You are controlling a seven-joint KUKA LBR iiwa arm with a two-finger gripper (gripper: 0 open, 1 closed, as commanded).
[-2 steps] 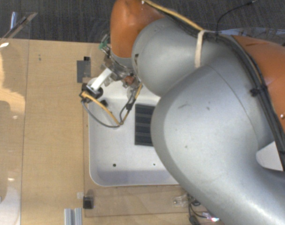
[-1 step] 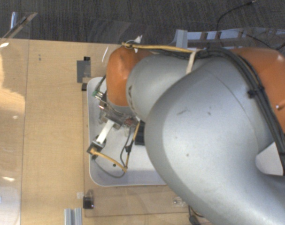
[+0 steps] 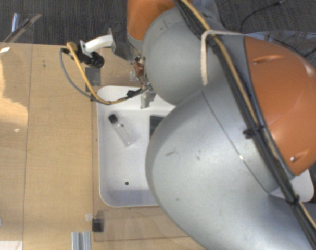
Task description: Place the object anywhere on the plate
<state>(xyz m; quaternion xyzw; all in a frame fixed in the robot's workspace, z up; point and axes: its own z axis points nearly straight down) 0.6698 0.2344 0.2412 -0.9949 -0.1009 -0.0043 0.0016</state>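
Grey-and-orange robot arm [image 3: 225, 139] fills frame right. Gripper state: cannot tell. Small clear plastic vial with black cap [image 3: 122, 129] lies in shallow white bin [image 3: 108, 191], centre-left. Approach vial along its axis, grasp mid-body.

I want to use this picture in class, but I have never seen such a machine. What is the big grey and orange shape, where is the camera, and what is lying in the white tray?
The big grey and orange shape is a robot arm. It looks huge because it passes close under the camera, which is fixed above the bench and looks down at a slant. The arm reaches in from the right and covers much of the picture.

Under it is a shallow white bin set on a wooden bench. In the bin lies a small clear vial with a dark cap, on its side. There is also a tiny dark speck near the bin's lower edge; it is too small to identify.

At the arm's far end, near the bin's top edge, sits the gripper with its yellow and black cables. The view does not show it holding anything.
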